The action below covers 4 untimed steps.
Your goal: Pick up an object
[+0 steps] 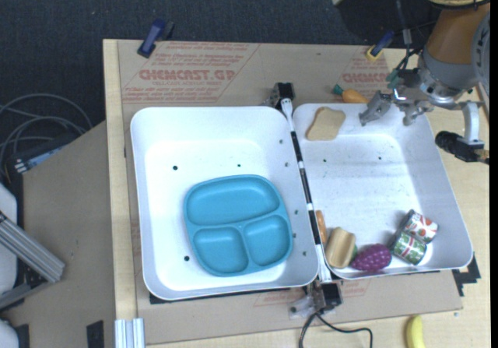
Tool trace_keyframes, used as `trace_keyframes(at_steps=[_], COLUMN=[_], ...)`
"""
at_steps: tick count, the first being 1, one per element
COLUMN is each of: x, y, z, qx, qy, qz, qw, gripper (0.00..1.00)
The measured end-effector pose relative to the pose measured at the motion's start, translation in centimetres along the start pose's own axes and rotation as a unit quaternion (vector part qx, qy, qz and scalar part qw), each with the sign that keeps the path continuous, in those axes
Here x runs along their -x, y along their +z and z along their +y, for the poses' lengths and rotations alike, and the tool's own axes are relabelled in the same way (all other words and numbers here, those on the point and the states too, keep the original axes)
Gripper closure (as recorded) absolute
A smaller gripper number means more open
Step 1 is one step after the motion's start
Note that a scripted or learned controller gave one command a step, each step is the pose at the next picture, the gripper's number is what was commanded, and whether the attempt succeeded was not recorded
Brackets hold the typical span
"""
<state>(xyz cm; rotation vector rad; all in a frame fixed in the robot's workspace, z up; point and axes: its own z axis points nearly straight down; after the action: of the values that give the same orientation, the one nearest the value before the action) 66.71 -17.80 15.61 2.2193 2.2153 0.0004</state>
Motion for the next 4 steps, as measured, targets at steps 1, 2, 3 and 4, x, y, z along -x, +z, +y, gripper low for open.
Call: trace_keyframes(at_steps=[1, 2, 3, 4], x=[-5.0, 1.4, 1.3, -9.8], y=[4.7, 1.6, 0.6, -2.9], z=[-1.0, -4.6, -4.5, -9.3], qx=[-0.003, -0.003, -0.001, -0.003], qy=[-0.001, 0.000, -0.001, -0.002], qz=[0.003, 0.001, 0.002, 0.003], qw=[1.0000, 1.0000, 1.0000, 1.0000], gripper=[0.00, 0.00, 1.00, 1.00])
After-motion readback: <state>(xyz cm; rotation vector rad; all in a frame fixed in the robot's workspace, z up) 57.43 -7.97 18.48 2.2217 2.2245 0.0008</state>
